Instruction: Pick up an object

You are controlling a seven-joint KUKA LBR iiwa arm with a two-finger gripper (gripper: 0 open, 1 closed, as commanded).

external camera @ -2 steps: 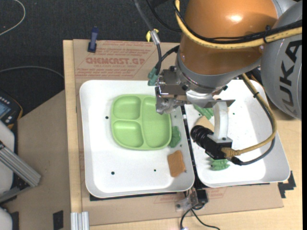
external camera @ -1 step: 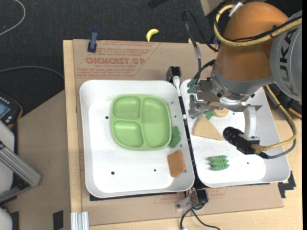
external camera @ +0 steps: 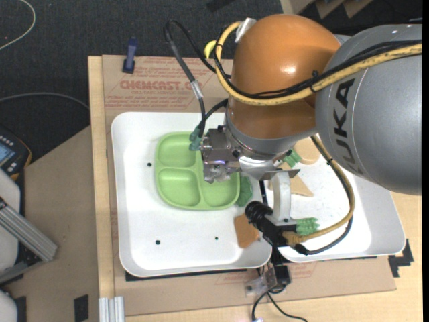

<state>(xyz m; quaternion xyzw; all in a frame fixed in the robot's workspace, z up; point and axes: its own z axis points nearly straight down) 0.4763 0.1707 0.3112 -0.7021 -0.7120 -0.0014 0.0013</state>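
A light green divided plate (external camera: 179,172) lies in the left bin (external camera: 134,200), toward its right side. My gripper (external camera: 249,180) hangs under the big orange and grey wrist, over the plate's right edge and the wall between the two bins. The wrist hides its tip. A small brown piece (external camera: 245,233) lies at the left bin's near right corner. In the right bin (external camera: 375,227) I see a small green toy (external camera: 308,228), a tan wedge (external camera: 302,187) and a pale round thing (external camera: 308,155), partly covered by the arm.
The arm covers most of the right bin. A cardboard sheet (external camera: 154,82) with red print lies under the bins, with a blue clip (external camera: 130,55) at its far left corner. The left bin's bare floor stretches left of and in front of the plate.
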